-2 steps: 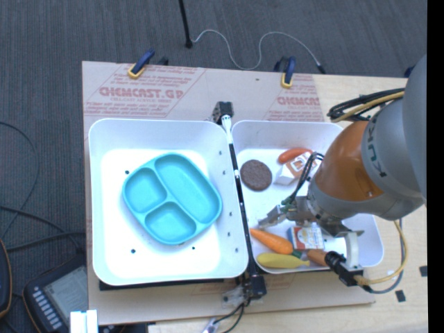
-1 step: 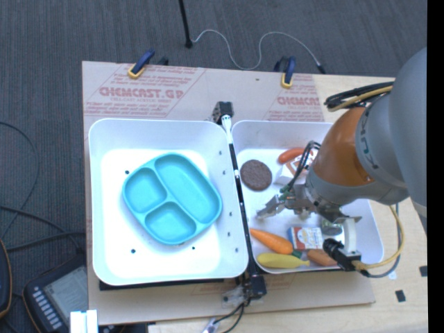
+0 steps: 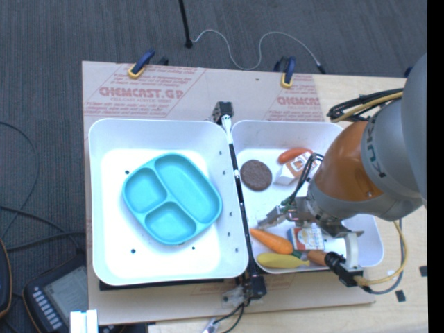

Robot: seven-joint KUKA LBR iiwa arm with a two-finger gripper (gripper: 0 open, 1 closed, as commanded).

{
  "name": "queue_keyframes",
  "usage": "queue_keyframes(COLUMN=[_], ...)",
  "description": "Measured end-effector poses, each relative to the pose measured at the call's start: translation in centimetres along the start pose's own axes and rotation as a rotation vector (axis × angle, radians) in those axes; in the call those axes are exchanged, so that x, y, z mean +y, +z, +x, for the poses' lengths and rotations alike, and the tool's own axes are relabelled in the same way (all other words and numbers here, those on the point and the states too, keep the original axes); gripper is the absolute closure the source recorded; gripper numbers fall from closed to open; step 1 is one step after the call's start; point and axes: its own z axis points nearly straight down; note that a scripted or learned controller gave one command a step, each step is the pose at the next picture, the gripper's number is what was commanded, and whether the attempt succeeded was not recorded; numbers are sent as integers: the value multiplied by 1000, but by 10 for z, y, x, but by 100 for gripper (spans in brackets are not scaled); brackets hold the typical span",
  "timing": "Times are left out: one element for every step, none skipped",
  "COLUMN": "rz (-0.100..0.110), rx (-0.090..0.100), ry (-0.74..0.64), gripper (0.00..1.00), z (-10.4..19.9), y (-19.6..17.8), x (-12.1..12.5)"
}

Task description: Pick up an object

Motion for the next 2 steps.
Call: queue_keyframes(rz=[8,1], rx=[3,0], ry=[-1,0], gripper=[0,0], z=[-1,0], y=[1,0], x=[46,38])
